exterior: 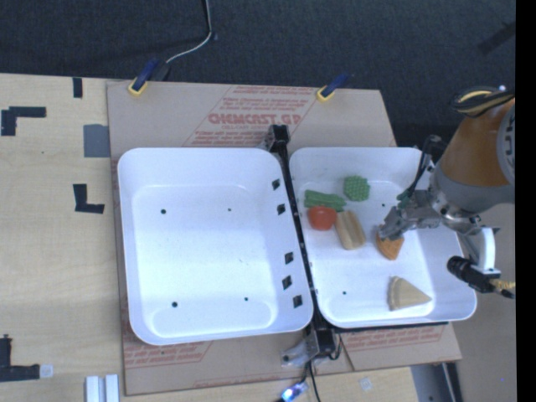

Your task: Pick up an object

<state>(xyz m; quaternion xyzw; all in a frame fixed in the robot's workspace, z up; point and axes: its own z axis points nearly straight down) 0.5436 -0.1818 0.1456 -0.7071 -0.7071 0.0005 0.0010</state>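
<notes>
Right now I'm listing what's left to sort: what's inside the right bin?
Inside the right bin: a green bumpy piece, green strip, red tomato, tan roll, tan wedge, and an orange piece partly covered by the claw.

A robotics lab: two shallow white plastic bins [134, 249] sit side by side on a printed brown cardboard sheet [251, 115] clamped at the pale wooden bench's [50, 249] far edge by blue-and-yellow clips [144, 75], beside black tape marks [84, 199].
</notes>
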